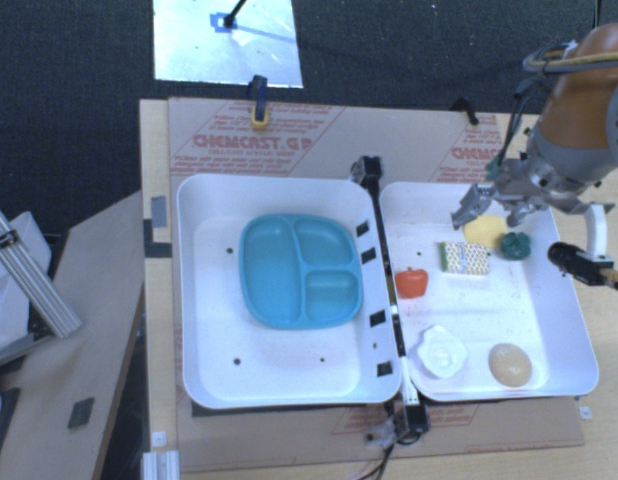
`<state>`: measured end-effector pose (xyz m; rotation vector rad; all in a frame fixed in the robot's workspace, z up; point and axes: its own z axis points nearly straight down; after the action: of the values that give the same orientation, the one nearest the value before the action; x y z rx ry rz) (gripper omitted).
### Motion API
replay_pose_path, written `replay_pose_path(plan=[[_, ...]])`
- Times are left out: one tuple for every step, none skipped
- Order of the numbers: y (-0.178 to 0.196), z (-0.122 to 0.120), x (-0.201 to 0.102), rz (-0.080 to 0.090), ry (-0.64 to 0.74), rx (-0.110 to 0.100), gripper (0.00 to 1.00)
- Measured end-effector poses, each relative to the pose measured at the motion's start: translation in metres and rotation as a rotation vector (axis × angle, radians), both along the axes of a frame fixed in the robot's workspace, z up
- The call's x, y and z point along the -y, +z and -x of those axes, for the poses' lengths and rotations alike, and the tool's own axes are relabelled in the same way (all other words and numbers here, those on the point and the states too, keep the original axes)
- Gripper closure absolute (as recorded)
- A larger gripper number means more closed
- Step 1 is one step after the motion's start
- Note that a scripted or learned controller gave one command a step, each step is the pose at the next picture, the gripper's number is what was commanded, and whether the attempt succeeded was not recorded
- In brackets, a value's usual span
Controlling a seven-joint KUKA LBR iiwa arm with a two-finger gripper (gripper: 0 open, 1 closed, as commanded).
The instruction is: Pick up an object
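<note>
- Yellow object (484,231), the likeliest pick target, lies in the right bin (559,308) near its far wall, just beside a dark green piece (515,245) and a patterned sponge-like block (466,258).
- Pincer (497,208) hangs directly above the yellow object at the end of the grey arm (579,98), which enters from the right; whether its fingers are spread or pressed together cannot be told (they blur against the wrist hardware).
- Remaining loose items in the right bin: a red pepper-like piece (412,283), a white fried-egg shape (441,352) and a tan egg-like ball (510,364), well apart, which favours single-item grasps.
- Left bin (204,298) on the counter (319,133) carries a blue divided plate (299,271), presumably a drop-off site.
</note>
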<state>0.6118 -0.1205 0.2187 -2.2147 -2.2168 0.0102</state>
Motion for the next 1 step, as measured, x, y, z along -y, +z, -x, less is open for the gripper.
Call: replay_pose_path(plan=[[0.0066,-0.0025,-0.0001,0.002,0.002,0.012,0.00]])
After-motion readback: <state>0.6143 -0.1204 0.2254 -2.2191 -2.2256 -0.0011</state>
